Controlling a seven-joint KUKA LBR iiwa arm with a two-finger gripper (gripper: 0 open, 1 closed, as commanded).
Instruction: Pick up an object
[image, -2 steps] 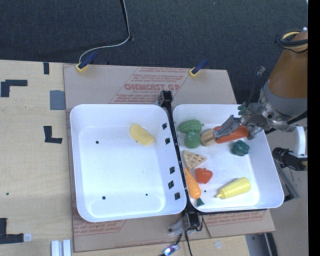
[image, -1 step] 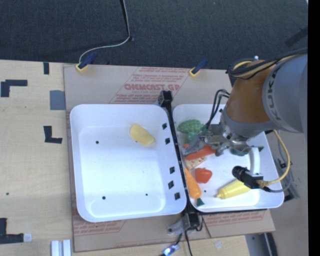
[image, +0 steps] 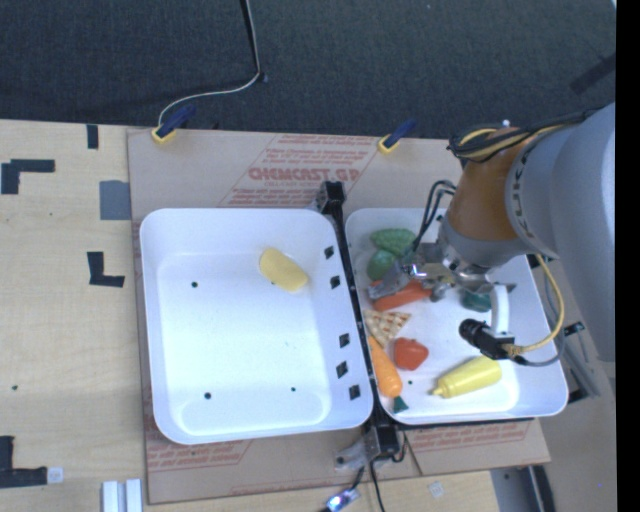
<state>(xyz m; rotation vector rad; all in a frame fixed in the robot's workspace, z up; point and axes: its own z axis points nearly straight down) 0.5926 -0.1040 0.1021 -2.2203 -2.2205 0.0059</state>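
My gripper (image: 428, 277) is low inside the right bin (image: 537, 404), near its upper left. Just below and left of it lies an orange-red piece (image: 398, 297), very close to the gripper's tip. A green leafy item (image: 393, 241) and a dark green round piece (image: 381, 264) sit to the gripper's upper left. Lower in the same bin lie a tan waffle-like wedge (image: 387, 323), a red pepper (image: 409, 352), a carrot (image: 385, 370) and a yellow bottle (image: 466, 377). A yellow lump (image: 283, 269) lies alone in the left bin (image: 150, 300).
The grey arm with its orange band (image: 487, 200) covers the right bin's upper right. A black connector and yellow cable (image: 480, 338) hang over the bin's right side. A teal piece (image: 476, 297) peeks out beside the wrist. A black clip strip (image: 343, 290) joins the bins.
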